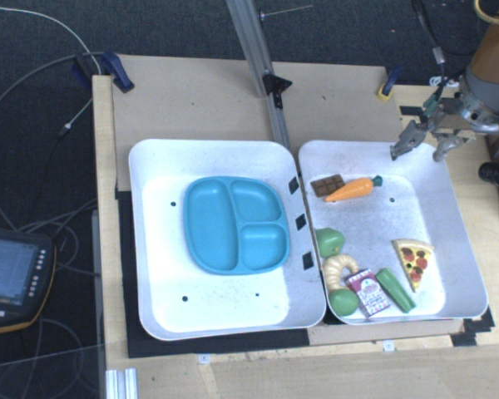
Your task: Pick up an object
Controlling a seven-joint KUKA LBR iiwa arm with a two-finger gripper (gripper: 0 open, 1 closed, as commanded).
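My gripper hangs open over the far right corner of the right bin, with nothing between its two fingers. Below it and to the left an orange carrot lies against a brown chocolate bar. Farther toward the front are a green apple, a beige ring-shaped pastry, a small red carton, a green cucumber, a round green item and a pizza slice.
The left bin holds a blue divided plate. A metal pole slants up from behind the gap between the bins. Cables and a pendant lie on the floor at the left.
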